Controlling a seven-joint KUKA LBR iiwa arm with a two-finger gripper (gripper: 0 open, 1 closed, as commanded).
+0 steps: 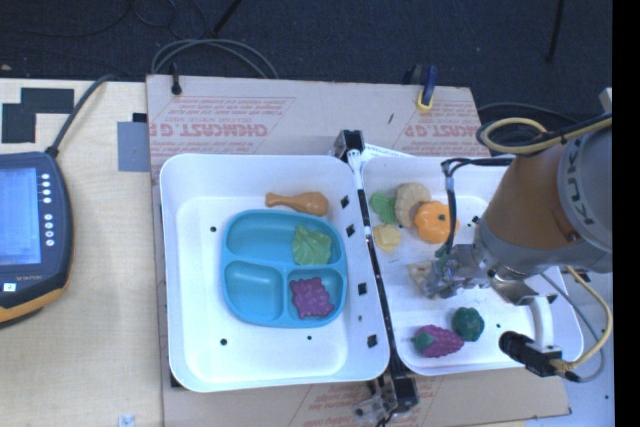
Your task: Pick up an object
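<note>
Camera view, from above the bench: a grey arm [560,205] with an orange band reaches in from the right and lowers its gripper [443,277] into the right bin [570,340], near that bin's middle. The claw sits low among the toy foods, but its tips are dark and blurred against the white floor, so whether they are spread or pressed together cannot be told, and nothing can be seen pinched between them.

Around the claw lie the objects on offer. An orange [433,221] rests just up and left of it, touching a pale round biscuit-like piece [409,200]. A green leafy piece [382,206] lies beside the dividing wall, with a small yellow piece [387,237] just below it. Nearer the front edge, a purple bunch of grapes [437,341] lies beside a dark green piece [467,323]; both are apart from the claw.

The left bin [190,335] holds a blue divided tray [252,267]. A green lettuce piece [312,244] sits in its upper right compartment and a second purple grape bunch [312,297] in its lower right compartment. A tan drumstick [297,203] lies on the bin floor just above the tray.

At the far left of the bench rests a control pendant [28,235] with a lit screen. Both bins stand on a cardboard sheet [300,120].
</note>
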